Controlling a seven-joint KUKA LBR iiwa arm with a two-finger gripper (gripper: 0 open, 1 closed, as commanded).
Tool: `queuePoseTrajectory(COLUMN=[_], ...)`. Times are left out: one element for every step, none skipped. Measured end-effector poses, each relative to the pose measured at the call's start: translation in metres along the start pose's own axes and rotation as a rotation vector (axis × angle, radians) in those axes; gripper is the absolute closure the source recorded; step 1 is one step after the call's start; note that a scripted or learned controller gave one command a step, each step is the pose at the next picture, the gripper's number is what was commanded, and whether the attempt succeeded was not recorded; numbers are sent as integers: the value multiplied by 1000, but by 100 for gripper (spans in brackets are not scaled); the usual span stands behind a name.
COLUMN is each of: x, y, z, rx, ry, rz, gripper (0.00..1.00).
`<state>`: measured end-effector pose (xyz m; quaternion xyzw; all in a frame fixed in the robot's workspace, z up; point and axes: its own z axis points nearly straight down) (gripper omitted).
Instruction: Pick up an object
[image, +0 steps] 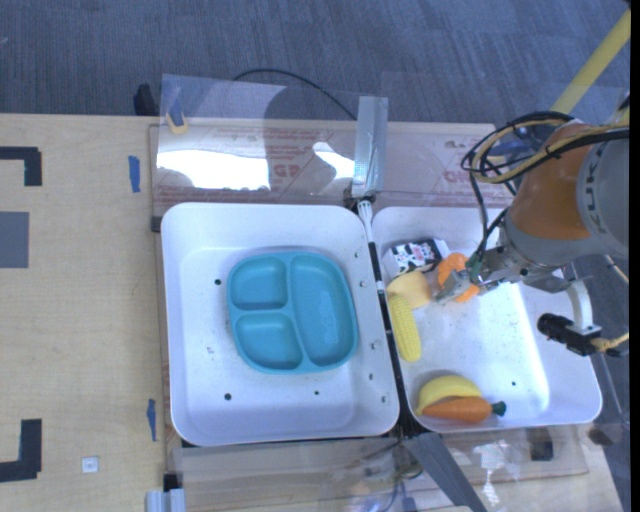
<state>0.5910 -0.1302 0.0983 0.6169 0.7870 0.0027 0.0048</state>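
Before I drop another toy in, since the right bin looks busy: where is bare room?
Right bin: bare floor between the corn and its right wall, above the banana and carrot. Crowded at its upper left, around the gripper. Left bin: bare margins around the blue tray.

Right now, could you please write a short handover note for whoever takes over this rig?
Gripper: low in the right bin, at an orange item; whether it grips anything is unclear.
Right bin: corn cob, small black-and-white box, banana and carrot near the front edge.
Left bin: blue divided plate.
Done: no lift confirmed.
Left: pick up one object and raise it clear.
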Motion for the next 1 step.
queuePoseTrajectory(x=[40], y=[36], z=[-90], rx=[1], ry=[1], rz=[-122], gripper=[100])
